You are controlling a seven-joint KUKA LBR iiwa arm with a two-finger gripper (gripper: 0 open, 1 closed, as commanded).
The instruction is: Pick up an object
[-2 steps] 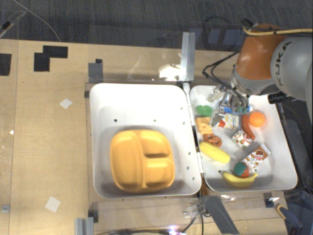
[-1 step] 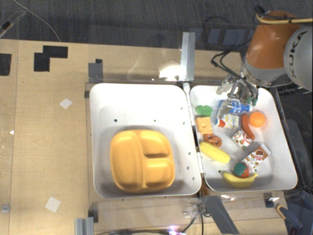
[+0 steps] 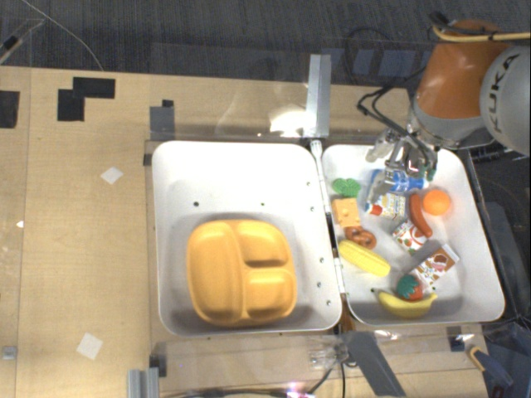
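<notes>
The arm reaches in from the right, its gripper (image 3: 404, 157) hanging low over the far end of the right bin (image 3: 477, 222), just above a blue-and-white carton (image 3: 395, 186); whether anything sits between the jaws I cannot tell. It looks like the approach step; next comes a straight descent onto one item among crowded toy food. The left bin (image 3: 166, 222) holds a yellow divided tray (image 3: 241, 269); both rest on a wooden bench (image 3: 75, 247), dark carpet (image 3: 207, 15) beyond.

The arm (image 3: 477, 73) runs off the right edge above the right bin (image 3: 485, 247). The small cartons' (image 3: 423, 268) print there is unreadable.
</notes>
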